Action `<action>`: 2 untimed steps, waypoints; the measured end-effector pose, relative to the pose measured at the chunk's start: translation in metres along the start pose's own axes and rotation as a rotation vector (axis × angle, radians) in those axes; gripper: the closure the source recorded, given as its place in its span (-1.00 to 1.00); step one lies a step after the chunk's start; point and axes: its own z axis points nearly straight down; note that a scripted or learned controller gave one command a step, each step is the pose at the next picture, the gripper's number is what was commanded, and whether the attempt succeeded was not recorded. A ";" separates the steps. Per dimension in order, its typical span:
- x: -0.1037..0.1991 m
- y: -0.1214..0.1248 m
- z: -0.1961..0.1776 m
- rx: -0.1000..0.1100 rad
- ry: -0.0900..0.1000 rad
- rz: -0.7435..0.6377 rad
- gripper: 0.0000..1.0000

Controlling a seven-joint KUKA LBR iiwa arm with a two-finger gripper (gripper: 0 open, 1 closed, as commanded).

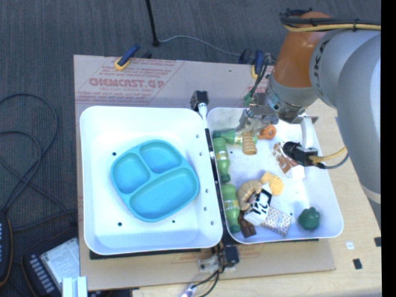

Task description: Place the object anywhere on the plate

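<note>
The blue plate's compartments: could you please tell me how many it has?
3: the blue plate has two smaller compartments at its upper side, left and right, and one long compartment along its lower side.

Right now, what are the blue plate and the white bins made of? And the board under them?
The blue plate looks like plastic: smooth, even colour, moulded sections. The white bins seem plastic too, glossy with rounded corners. The board looks like brown cardboard or protective paper, matte with red printed lettering; the view leaves it open.

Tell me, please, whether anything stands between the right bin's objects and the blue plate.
Only the two bins' adjoining walls lie between; the blue plate sits alone in the left bin, its compartments bare.
</note>
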 end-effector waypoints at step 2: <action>0.127 -0.054 -0.029 0.001 0.002 -0.001 1.00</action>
